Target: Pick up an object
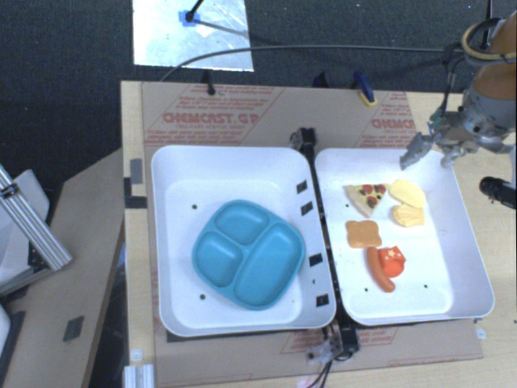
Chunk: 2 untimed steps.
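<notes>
- Left shallow white plastic bin (pixel 174 241): I see one blue three-compartment plastic tray (pixel 247 253).
- Right shallow white plastic bin (pixel 464 249): I see a toy pizza slice (pixel 365 196), two pale yellow chip-like pieces (pixel 407 202), a tan toast-shaped piece (pixel 363 234), and a red sausage-shaped toy (pixel 384 266).
- Hand (pixel 428 154): above the right bin's far rim, fingers apart, gripping nothing.

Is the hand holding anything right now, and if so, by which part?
Nothing is held. The hand hangs open above the far edge of the right white bin, with no item between its fingers; the toy food pieces lie in that bin.
</notes>
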### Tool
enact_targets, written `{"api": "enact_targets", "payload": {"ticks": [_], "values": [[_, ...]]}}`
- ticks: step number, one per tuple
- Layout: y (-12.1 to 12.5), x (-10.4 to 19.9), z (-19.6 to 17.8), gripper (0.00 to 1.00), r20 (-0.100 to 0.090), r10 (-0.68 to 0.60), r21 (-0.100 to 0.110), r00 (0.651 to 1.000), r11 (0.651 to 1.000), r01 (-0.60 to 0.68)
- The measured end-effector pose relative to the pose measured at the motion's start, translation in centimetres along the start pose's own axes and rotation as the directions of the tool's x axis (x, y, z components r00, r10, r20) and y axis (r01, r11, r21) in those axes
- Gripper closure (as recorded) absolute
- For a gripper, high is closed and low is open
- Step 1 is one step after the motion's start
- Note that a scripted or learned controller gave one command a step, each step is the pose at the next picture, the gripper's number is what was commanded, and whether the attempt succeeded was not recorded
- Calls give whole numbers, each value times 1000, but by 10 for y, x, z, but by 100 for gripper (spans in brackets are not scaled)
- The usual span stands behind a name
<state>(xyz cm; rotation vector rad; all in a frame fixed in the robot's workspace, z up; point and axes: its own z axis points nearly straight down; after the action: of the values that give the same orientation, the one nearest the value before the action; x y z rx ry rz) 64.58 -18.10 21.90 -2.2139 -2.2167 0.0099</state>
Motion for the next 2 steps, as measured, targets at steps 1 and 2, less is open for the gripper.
{"api": "enact_targets", "payload": {"ticks": [1,2], "values": [[2,1,-9,0,2,-3,-12,1000,1000,3],[-7,0,42,0,2,0,-9,1000,1000,1]]}}
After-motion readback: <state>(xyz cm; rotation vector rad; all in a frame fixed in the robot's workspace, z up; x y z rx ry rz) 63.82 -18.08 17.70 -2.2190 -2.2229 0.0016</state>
